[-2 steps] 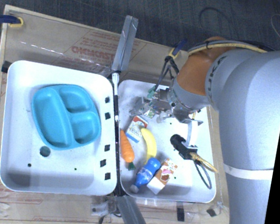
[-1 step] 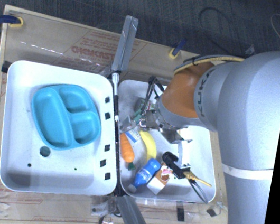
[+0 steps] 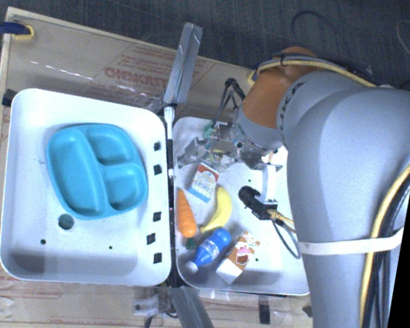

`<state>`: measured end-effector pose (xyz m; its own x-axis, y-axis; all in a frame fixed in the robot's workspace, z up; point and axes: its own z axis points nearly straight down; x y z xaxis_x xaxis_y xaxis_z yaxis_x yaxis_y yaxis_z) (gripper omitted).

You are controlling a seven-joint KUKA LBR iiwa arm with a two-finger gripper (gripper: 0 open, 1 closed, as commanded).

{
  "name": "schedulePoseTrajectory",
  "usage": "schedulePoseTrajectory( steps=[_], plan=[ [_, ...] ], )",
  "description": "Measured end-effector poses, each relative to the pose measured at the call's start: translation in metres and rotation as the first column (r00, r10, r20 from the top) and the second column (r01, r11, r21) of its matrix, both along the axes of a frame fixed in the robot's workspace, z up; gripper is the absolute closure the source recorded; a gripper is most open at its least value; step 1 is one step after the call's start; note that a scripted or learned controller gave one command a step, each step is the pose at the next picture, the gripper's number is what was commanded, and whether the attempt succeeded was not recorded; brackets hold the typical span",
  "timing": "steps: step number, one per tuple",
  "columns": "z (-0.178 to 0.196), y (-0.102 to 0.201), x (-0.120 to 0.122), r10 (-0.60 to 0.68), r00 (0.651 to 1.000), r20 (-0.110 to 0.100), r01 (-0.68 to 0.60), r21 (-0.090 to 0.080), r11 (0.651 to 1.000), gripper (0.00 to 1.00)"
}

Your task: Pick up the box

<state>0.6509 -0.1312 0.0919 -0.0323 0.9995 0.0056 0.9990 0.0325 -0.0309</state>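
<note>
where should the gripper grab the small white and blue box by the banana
Take the small box across its two long side edges, coming straight down. It lies flat with its face up; the banana and carrot crowd its lower end, so its sides look more accessible.

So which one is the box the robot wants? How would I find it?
Look in the right bin, the one the grey arm reaches over. The box lies near its top, just under the claw and above the yellow banana and the carrot. It is small and white with red and blue print, unlike the carton lower down by the blue bottle.
</note>
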Motion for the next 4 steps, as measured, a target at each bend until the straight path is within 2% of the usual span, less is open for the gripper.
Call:
schedulePoseTrajectory(
  steps=[1,2,3,4],
  plan=[
    [0.005,0.0,-0.042,0.007,0.999,0.038,-0.007,-0.007,1.0,0.0],
    [0.005,0.0,-0.042,0.007,0.999,0.038,-0.007,-0.007,1.0,0.0],
    [0.016,0.0,-0.041,0.012,0.999,0.04,-0.011,-0.009,1.0,1.0],
    [0.005,-0.006,0.001,-0.006,1.0,-0.001,0.006,0.002,1.0,1.0]
  ],
)
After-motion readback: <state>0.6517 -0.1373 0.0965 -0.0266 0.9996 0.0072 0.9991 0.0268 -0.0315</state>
